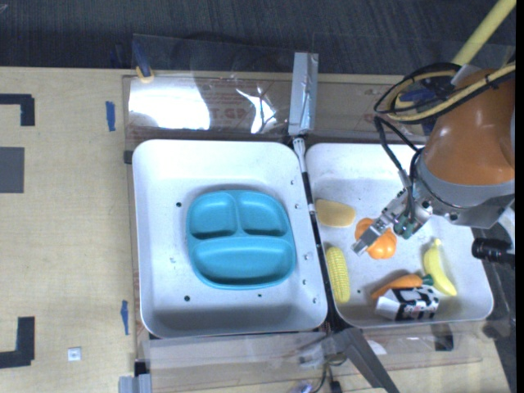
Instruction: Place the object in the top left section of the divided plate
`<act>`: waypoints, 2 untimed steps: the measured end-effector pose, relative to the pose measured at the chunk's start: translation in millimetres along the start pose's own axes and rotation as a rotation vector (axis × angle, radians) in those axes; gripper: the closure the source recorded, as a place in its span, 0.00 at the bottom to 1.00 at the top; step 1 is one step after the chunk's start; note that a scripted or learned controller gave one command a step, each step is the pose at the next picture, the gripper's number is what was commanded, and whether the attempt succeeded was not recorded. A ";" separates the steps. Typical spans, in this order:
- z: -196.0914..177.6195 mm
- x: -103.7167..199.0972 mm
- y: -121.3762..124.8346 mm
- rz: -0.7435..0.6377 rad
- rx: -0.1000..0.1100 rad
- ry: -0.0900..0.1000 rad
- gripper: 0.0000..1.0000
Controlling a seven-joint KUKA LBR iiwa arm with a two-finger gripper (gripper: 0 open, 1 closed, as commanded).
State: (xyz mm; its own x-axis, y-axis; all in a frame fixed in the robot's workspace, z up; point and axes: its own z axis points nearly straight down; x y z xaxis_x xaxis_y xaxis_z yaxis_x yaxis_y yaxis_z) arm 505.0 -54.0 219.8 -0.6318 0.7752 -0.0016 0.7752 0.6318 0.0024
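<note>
Progress: early; the divided plate (pixel 241 237) in the left bin (pixel 155 219) has nothing in its sections.
Object: an orange fruit (pixel 381 247) sits in the right bin (pixel 360 166).
Tool: the tool (pixel 375 233) is at the fruit; grip state cannot be told.
Left: carry and placement.
Writing: none legible.

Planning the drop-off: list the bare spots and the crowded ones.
All three sections of the blue plate lie bare, as does the left bin's floor around it. The right bin is crowded: bread, corn, orange at the gripper, banana, carrot.
</note>
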 end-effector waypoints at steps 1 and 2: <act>8.8 61.0 64.0 0.122 0.000 0.001 1.00; -80.6 13.8 58.4 0.171 -0.003 -0.003 1.00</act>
State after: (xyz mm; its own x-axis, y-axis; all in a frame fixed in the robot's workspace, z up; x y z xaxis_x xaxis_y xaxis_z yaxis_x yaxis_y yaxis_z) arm 541.3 -6.4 300.5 -0.4907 0.8713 -0.0042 0.8713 0.4907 0.0063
